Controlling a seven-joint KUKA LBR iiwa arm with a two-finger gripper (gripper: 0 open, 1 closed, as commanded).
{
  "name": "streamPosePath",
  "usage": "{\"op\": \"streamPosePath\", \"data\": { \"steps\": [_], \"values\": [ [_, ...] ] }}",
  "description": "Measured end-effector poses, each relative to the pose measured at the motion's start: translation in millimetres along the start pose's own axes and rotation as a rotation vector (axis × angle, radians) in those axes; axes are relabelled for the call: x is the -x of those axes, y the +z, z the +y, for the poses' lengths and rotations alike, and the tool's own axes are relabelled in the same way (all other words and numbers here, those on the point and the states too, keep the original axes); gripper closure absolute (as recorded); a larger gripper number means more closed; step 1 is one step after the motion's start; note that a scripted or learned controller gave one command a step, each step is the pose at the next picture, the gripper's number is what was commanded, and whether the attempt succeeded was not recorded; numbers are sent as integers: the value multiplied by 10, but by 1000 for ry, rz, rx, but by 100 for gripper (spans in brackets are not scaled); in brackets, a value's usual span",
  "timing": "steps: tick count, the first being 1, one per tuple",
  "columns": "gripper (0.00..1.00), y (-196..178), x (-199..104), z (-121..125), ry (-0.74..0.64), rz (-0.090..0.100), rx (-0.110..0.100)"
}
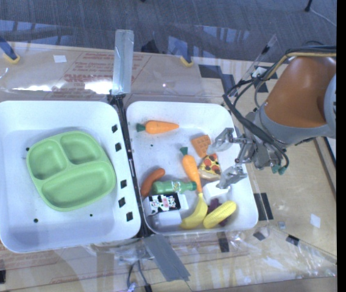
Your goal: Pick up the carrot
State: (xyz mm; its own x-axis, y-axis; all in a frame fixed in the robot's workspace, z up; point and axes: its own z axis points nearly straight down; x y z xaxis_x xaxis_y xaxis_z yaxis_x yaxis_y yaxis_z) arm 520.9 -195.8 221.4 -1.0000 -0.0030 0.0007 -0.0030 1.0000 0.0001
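Two shallow white bins sit side by side on the bench, so things can be sorted from one to the other. The left bin point(14, 224) carries a green divided plate point(70, 170) lying flat near its middle. The right bin point(137, 114) is the crowded one, stocked with toy food for picking.

The arm point(298, 96) reaches in from the right and hangs over that bin's right-hand side, wrist bent down so the gripper point(228, 157) points into the pile. Its two fingers stand apart with nothing between them, one near a waffle point(201, 143), the other just above the bananas point(209, 213), as if set for a descent.

Two carrots lie here. One carrot point(158, 126) rests alone near the top wall, well apart from the rest. A second carrot point(190, 168) lies slanted just left of the gripper, touching a pizza slice point(209, 165).

Lower down, a green bottle point(173, 187), a sausage point(151, 181) and a small black-and-white carton point(162, 202) crowd together. The near carrot looks the likely target, though its neighbours may get in the way.
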Motion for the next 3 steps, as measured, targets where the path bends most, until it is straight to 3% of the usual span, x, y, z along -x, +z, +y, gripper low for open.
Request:
{"op": "streamPosePath", "data": {
  "steps": [1, 2, 3],
  "values": [
    [0, 1175, 23, 687, -410, 5, 5],
    [100, 1034, 72, 696, -419, -7, -1],
    [100, 254, 463, 1265, -481, -10, -2]
  ]
}}
